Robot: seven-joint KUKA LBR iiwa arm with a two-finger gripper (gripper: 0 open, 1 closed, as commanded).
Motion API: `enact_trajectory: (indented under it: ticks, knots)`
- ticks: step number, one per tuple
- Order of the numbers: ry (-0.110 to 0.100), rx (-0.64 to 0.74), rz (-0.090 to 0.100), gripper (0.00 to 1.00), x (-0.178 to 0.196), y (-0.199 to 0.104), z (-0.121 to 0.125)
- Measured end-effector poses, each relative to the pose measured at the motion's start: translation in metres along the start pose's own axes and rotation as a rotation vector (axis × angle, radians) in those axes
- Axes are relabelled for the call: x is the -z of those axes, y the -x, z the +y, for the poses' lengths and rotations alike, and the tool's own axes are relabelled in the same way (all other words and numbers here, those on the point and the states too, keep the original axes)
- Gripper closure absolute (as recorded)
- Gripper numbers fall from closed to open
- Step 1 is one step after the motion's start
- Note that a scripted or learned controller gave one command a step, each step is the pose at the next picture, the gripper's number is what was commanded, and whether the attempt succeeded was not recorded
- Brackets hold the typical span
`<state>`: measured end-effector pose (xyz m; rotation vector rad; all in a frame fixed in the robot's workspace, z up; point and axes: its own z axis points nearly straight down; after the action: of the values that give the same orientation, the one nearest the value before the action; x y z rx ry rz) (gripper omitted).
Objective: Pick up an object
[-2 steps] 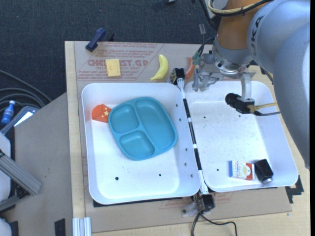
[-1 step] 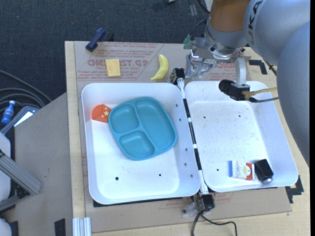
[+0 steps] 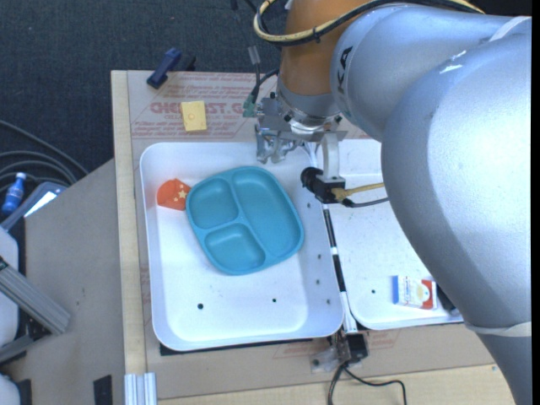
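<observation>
White left bin [image 3: 169, 310] holds blue divided plate [image 3: 245, 219]; gripper [image 3: 272, 148] above plate's far edge, jaw state unclear; orange object [image 3: 173, 194] left.

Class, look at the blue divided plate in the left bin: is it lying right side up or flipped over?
Right side up. The blue divided plate shows its three hollow compartments facing upward, lying in the left bin.

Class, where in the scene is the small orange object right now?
The orange object lies in the left bin, near its upper-left corner, against the left edge of the blue plate.
</observation>
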<state>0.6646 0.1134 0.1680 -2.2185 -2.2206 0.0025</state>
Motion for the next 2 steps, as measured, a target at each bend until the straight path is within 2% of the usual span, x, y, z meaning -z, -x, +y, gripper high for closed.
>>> enact_trajectory:
  ticks: [1,2]
  knots:
    - [0.0,0.0,0.0,1.0,0.0005,-0.0624,-0.0794]
    - [0.0,-0.001,0.0,0.0,0.0006,-0.0617,-0.0792]
